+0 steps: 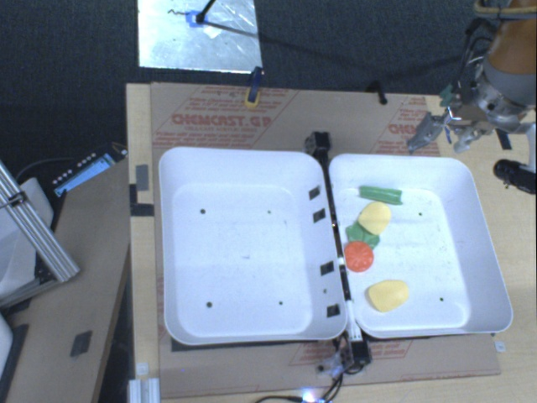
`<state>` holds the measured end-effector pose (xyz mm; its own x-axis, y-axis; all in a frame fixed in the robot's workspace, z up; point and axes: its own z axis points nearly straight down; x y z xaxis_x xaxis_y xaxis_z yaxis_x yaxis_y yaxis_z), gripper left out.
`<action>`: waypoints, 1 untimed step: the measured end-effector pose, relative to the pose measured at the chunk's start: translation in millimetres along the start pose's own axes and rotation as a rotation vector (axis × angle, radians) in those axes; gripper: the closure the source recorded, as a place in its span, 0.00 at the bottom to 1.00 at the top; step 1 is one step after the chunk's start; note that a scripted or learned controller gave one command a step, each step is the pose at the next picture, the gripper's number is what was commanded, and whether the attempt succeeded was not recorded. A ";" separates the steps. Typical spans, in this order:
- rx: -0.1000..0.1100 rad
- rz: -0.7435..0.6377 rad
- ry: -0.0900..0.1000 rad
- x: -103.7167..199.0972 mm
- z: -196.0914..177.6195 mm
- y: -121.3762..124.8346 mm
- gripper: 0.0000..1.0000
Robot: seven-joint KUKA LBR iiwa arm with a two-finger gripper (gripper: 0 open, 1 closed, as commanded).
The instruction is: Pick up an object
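Camera view has the claw (442,133) hanging up at the top right, above the far rim of the right bin (482,225), and its two fingers stand apart with nothing between them. All the candidates sit in that right bin, toward its inner wall: a green pod (381,194) lying flat at the top, a yellow piece (375,217) just below it, a small green scrap (362,235) touching that, a red round piece (359,257) right under, and another yellow piece (388,295) set apart nearer the front. The left bin (243,242) holds no target. Best bet, I reckon, is the lone yellow piece at the front: it has free space round it, so the fingers could straddle it without nudging a neighbour. The middle cluster looks risky, pieces touching. The arm (508,57) leans in from the right, wrist angled down and inward, well short of the objects over the worktop (226,112).
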<state>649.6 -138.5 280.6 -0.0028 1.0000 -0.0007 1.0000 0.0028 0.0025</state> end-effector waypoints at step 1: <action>0.005 -0.006 0.003 55.2 81.4 19.4 0.00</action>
<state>669.0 -83.3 199.2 -0.0089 1.0000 0.0018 1.0000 0.0089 -0.0022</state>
